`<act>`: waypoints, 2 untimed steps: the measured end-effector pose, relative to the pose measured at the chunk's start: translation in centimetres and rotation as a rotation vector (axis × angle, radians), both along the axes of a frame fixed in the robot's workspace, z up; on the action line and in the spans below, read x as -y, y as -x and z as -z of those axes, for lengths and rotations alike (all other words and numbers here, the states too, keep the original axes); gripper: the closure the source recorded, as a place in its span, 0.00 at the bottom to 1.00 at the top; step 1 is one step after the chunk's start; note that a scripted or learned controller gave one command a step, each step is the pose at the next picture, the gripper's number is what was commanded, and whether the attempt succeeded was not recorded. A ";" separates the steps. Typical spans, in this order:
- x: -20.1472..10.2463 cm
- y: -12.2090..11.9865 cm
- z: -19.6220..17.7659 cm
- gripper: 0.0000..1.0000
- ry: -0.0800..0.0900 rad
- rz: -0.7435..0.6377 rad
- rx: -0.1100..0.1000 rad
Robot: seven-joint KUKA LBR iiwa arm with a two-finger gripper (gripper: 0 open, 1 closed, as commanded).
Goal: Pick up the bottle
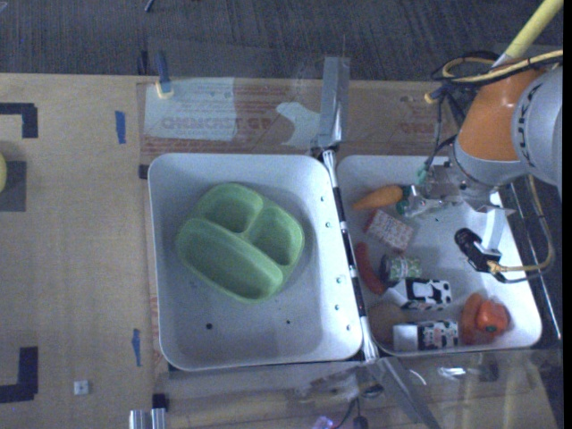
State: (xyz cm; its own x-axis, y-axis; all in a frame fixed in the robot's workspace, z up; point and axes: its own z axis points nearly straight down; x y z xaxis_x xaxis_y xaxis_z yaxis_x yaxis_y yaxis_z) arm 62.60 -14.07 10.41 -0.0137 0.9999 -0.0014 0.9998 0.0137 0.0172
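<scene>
We see a light wooden bench point(80, 266) bearing two shallow white bins edge to edge. The left white bin point(179, 329) holds a green three-compartment plastic tray point(239, 239) near its centre. The grey arm with its orange band point(500, 119) enters over the far right corner of the right white bin point(527, 320), and its two-finger gripper point(427, 195) hangs above the far edge, just beside an orange toy carrot point(378, 197); we cannot tell how the pincer is set. Along the near edge lie a white black-patched bottle point(427, 335) on its side and, at the near right corner, an orange toy pepper point(483, 318). Another cow-patterned carton point(425, 292), a small green-labelled jar point(402, 267), a red toy chilli point(367, 270) and a pink speckled packet point(389, 231) sit mid-bin.
</scene>
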 end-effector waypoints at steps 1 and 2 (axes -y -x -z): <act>-2.0 14.3 -9.0 1.00 -0.002 -0.046 -0.019; -1.9 14.3 -9.9 1.00 -0.001 -0.044 -0.017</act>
State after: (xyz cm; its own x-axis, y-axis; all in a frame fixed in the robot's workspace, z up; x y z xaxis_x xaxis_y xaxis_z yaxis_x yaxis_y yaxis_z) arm 48.32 -12.18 20.34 -0.0579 0.9983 0.0005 0.9983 0.0579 0.0004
